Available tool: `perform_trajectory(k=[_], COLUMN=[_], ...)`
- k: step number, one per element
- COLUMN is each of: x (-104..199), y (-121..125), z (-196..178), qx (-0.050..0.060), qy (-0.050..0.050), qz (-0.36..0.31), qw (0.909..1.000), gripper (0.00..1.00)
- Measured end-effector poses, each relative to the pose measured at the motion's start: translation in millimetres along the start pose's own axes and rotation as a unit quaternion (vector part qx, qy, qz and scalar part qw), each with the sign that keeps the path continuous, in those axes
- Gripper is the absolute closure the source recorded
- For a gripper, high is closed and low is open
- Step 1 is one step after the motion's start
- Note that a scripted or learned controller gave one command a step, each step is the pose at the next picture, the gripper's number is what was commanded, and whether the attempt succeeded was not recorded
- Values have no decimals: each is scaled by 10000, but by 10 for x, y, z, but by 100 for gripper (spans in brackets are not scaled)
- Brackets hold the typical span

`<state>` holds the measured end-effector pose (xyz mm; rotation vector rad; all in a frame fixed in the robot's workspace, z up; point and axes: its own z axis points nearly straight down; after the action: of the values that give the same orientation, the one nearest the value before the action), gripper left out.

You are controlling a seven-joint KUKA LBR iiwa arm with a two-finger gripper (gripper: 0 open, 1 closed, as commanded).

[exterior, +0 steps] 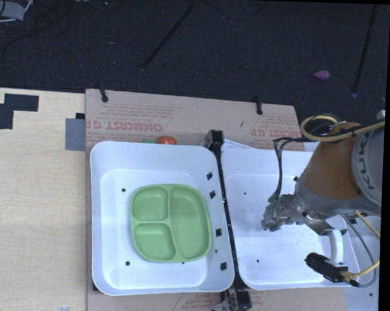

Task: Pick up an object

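A light green plate with three compartments lies flat in the middle of the left bin. My gripper hangs low over the left half of the right bin, pointing down at the white floor. The grey wrist and orange band hide what lies directly beneath it. I see nothing held. A small red-orange round thing sits just behind the left bin's far rim, on the cardboard.
A black divider bar runs between the two bins. Cardboard lies under and behind both bins. A black connector with cables hangs off the arm over the right bin's near right corner. Wooden bench extends left.
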<state>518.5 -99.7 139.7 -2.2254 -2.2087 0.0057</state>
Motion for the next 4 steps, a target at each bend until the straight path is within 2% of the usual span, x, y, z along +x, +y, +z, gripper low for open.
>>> perform_trajectory(k=[2,3,4], x=[-36,-48,458], y=[108,105,246], z=[-979,-1035,-896], qx=[-49,-24,-12], qy=[-11,-6,2], qz=[-41,-32,-55], qw=[10000,10000,10000], gripper=[100,100,100])
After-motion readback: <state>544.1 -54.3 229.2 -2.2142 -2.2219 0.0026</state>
